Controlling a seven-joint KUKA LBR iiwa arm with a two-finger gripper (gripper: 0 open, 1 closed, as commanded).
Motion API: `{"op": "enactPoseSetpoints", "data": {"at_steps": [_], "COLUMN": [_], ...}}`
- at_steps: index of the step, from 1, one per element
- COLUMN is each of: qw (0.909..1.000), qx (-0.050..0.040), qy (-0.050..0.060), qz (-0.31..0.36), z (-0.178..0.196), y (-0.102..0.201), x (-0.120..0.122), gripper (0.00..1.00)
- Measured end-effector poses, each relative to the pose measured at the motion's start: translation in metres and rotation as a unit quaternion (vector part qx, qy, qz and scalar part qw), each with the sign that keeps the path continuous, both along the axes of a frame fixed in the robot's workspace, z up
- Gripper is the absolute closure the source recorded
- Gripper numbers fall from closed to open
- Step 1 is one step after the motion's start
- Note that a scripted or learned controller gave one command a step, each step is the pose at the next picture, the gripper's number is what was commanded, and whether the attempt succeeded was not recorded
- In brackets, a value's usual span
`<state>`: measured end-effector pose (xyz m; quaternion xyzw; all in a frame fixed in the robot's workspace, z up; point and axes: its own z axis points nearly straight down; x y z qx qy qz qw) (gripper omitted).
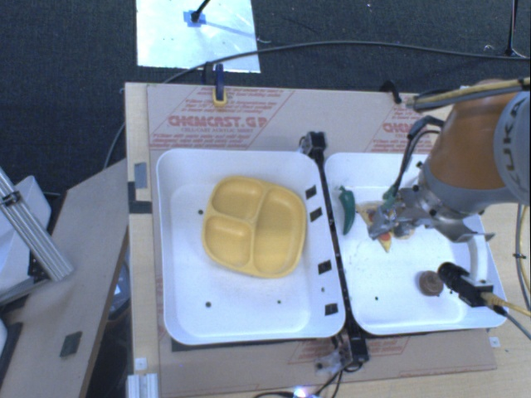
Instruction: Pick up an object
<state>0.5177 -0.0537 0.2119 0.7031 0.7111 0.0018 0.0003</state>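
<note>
So the arm (pixel 473 152) reaches in from the right and its pincer (pixel 383 222) is down low in the right bin (pixel 415 317). Can't really tell how the pincer is set, it's all a blur of metal there. A small orange-and-yellow object (pixel 385 240) sits right under it, touching or nearly so. A green pepper-looking thing (pixel 347 206) lies just to the pincer's left, near the divider. A brown round thing (pixel 430 283) sits further toward the bin's front. The left bin (pixel 187 305) has a yellow divided plate (pixel 254 225) in the middle.
</note>
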Motion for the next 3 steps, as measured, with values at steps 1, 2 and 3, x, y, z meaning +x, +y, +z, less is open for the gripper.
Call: {"op": "enactPoseSetpoints", "data": {"at_steps": [1,2,3], "qw": [1.0,1.0,1.0], "qx": [0.0001,0.0002,-0.0002], "qy": [0.0,0.0,0.001], "qz": [-0.001,-0.001,-0.001], "z": [0.013,0.021,0.01], "y": [0.05,0.098,0.145], "x": [0.014,0.032,0.04], "gripper": [1.0,1.0,1.0]}}
